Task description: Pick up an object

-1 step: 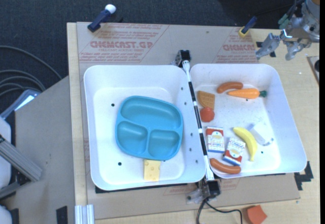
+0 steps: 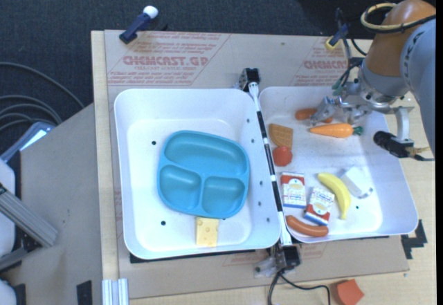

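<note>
My gripper (image 2: 333,109) hangs low over the back of the right bin (image 2: 394,217), on the grey arm with the orange band (image 2: 394,34). It is just above an orange carrot (image 2: 332,131) that lies crosswise on the bin floor. A small reddish-orange piece (image 2: 303,115) lies just to its left. Nothing is visibly held. Farther forward in the same bin lie a yellow banana (image 2: 337,193), two small cartons (image 2: 293,190) (image 2: 319,204), a sausage (image 2: 306,226), a red tomato (image 2: 282,155), a tan bread slice (image 2: 280,135) and a pale block (image 2: 356,181).
The left bin (image 2: 131,131) holds a blue divided plate (image 2: 203,173) and a cheese slice (image 2: 206,232) at its front. A black clip (image 2: 249,78) sits on the divider between the bins. A blue and white object (image 2: 138,24) lies at the bench's back left.
</note>
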`<state>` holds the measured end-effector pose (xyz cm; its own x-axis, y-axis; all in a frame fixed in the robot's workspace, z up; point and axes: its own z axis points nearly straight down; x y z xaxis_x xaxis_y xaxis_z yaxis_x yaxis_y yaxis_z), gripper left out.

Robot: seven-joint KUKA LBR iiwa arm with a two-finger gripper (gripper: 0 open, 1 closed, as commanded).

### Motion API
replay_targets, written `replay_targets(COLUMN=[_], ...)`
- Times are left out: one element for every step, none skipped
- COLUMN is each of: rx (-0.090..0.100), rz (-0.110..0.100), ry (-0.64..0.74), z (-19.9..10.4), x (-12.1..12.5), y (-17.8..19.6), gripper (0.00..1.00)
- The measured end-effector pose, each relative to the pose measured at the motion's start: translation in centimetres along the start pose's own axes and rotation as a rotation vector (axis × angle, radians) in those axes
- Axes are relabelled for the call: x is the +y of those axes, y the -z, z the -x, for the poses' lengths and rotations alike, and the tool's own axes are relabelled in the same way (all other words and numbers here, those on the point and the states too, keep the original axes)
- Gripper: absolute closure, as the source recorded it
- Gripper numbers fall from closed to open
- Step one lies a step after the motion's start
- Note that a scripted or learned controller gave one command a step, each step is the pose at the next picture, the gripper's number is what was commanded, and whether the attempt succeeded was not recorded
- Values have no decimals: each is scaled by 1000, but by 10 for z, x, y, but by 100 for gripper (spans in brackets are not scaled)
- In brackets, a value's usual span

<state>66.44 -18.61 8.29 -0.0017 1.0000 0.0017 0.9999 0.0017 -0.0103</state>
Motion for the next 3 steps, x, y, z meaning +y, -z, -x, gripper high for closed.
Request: replay_targets(rx=[-2, -2, -3], rz=[3, 3, 5], ry=[1, 1, 2], z=[0, 0, -1], x=[1, 1, 1], y=[11, 11, 21], gripper=[100, 0, 100])
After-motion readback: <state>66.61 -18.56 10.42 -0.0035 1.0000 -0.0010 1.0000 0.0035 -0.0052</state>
